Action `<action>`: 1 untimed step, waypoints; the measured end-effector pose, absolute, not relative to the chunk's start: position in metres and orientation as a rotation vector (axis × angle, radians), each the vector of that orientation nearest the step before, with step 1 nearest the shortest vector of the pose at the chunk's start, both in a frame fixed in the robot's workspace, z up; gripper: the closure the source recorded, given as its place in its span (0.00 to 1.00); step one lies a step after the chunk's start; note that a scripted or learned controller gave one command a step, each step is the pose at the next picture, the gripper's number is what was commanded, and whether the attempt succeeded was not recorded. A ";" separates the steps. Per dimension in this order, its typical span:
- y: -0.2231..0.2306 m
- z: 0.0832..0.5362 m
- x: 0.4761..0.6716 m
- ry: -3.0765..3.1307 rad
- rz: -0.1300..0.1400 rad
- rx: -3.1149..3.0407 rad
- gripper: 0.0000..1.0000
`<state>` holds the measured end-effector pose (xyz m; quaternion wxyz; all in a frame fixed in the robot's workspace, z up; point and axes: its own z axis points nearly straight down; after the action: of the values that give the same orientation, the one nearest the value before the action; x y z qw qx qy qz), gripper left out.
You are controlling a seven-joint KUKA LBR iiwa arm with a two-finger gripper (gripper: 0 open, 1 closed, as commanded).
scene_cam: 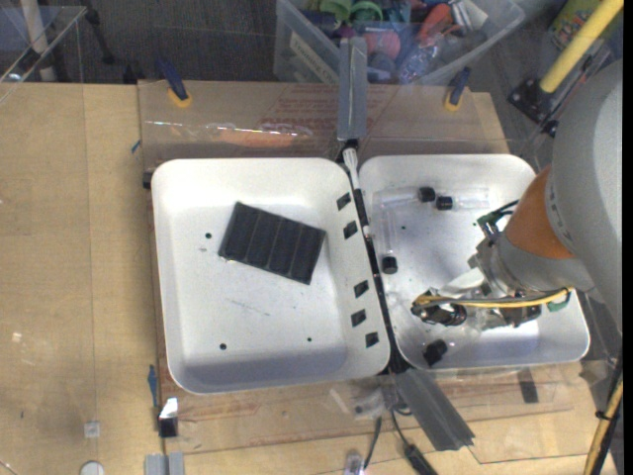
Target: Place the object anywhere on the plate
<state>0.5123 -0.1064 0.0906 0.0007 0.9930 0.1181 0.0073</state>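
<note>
The arm (554, 226) is lowered into the right bin (475, 349), lower right of frame; claw state cannot be told. The plate (272, 242) lies in the left bin (198, 354). The object is not identifiable. Likely step: grasping; transfer leftward follows.

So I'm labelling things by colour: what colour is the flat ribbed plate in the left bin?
Dark grey, nearly black: the plate, seen in the camera view.

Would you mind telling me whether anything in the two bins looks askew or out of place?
The dark ribbed plate in the left bin lies skewed to the bin's walls. Otherwise nothing looks spilled or damaged.
</note>
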 end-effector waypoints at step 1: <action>-0.092 0.090 0.484 0.332 0.022 3.120 1.00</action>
<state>0.4840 -0.0920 0.0902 0.0018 0.9944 0.1057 0.0071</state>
